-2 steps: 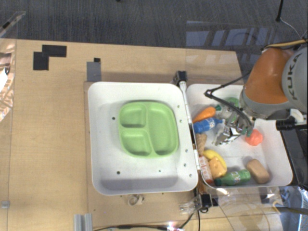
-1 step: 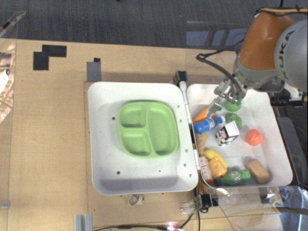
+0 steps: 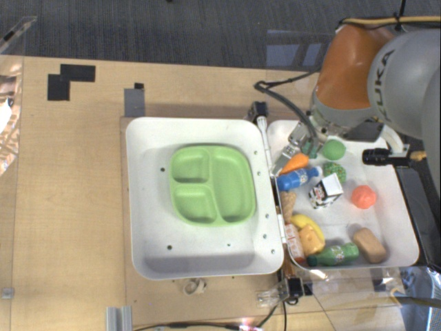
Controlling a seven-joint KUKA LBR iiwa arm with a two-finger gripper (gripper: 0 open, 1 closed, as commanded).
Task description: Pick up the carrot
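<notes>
Dark grey carpet runs behind a pale wooden bench [image 3: 69, 205] that carries two shallow white bins side by side. In the left bin [image 3: 148, 250] lies a green divided tray [image 3: 210, 185]. The right bin [image 3: 403, 212] holds a scatter of small things, and the grey arm [image 3: 406, 81] with its orange band reaches down into its upper left corner.

Down there the gripper [image 3: 306, 143] sits low, just above the carrot [image 3: 295, 163], close enough that they may be touching. From this angle I cannot tell how the jaws stand, and nothing shows between them.

The carrot is a small orange piece, lying tilted near the bin's left wall, its upper end toward the gripper. A blue bottle [image 3: 296, 178] lies just below it, touching or nearly so. A green ball [image 3: 334, 149] sits to its right, beside the gripper. Farther off lie a pinkish-orange ball [image 3: 364, 197], a banana [image 3: 303, 222], a green bottle [image 3: 335, 254] and a tan bread-like piece [image 3: 369, 244].
</notes>
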